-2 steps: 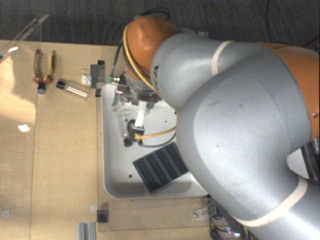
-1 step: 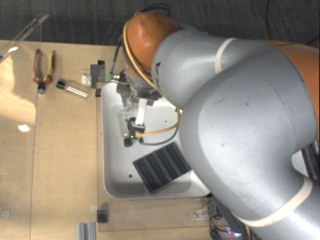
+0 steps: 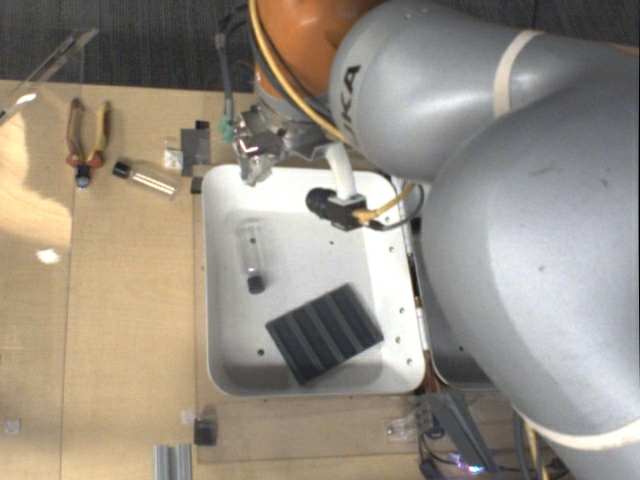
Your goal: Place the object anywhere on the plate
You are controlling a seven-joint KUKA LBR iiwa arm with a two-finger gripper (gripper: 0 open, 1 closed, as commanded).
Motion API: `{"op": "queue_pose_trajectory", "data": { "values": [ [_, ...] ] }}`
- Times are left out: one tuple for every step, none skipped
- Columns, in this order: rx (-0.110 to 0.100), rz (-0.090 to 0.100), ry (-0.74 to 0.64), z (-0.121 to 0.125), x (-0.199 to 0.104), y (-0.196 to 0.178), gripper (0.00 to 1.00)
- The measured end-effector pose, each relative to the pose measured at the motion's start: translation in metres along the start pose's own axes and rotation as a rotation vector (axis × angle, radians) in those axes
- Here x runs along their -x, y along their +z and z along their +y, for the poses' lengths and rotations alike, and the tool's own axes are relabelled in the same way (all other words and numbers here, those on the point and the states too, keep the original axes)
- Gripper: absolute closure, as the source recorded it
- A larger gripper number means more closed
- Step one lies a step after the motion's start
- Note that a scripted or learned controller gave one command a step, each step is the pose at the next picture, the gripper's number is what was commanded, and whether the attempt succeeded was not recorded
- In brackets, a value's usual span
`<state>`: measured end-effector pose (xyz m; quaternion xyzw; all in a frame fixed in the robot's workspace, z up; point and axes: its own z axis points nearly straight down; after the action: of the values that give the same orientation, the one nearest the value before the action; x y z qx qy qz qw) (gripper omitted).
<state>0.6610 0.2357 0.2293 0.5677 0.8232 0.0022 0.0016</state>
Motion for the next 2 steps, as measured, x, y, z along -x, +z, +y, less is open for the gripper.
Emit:
{"op": "queue_pose_trajectory", "data": {
  "values": [
    [0.002, 0.001, -0.181, 0.000, 0.022, 0.132, 1.00],
    [0.004, 0.000, -0.460, 0.004, 0.014, 0.033, 1.00]
  ]
}}
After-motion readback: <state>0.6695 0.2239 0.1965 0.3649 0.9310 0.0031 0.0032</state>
